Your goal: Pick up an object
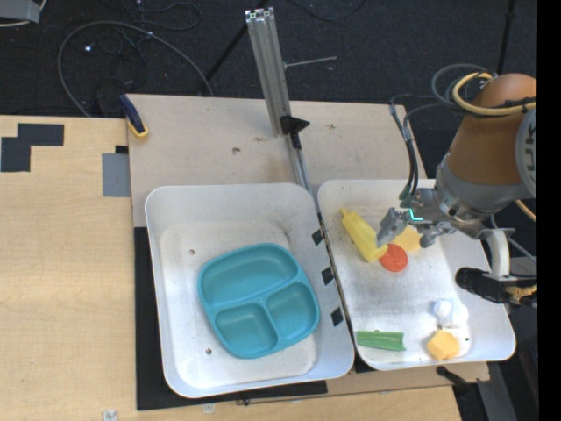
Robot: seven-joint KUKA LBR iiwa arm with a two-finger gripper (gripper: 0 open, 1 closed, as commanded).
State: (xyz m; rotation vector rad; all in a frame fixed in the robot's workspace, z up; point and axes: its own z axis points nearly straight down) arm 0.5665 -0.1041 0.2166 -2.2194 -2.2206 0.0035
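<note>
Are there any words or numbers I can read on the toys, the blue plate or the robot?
None: no word, number or sign can be read in this picture.
The teal plate, the yellow toy, the red piece, the green piece and the orange piece show plain surfaces.
The arm shows no readable label.

4 small things are scattered in the right bin [351,323]: a yellow banana-like piece [361,235] lying slanted, a red round piece [394,259] touching it, a flat green piece [380,340], an orange chunk [444,345].
</note>
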